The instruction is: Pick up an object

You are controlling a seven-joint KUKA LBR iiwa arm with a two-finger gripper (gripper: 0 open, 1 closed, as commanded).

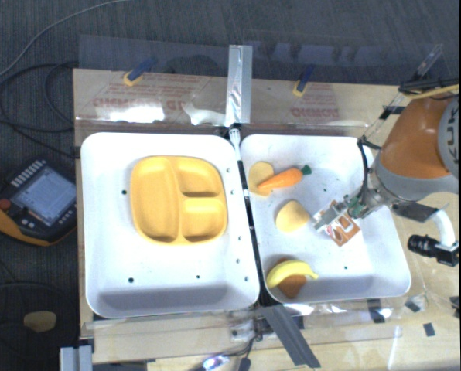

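Observation:
My gripper (pixel 336 224) hangs low over the right bin (pixel 385 277), just right of a pale yellow rounded fruit (pixel 291 216). An orange carrot with a green top (pixel 281 178) lies at the bin's upper left, over a small yellow piece (pixel 259 171). A banana with a brown piece under it (pixel 289 275) rests at the bin's near left corner. An orange-and-white part shows at the gripper's tip, and I cannot make out anything held there.
The left bin (pixel 107 277) holds a yellow divided plate (pixel 178 199). The arm's orange band (pixel 420 137) and grey wrist lean in over the right bin's right wall. A pendant (pixel 31 199) lies on the floor at far left.

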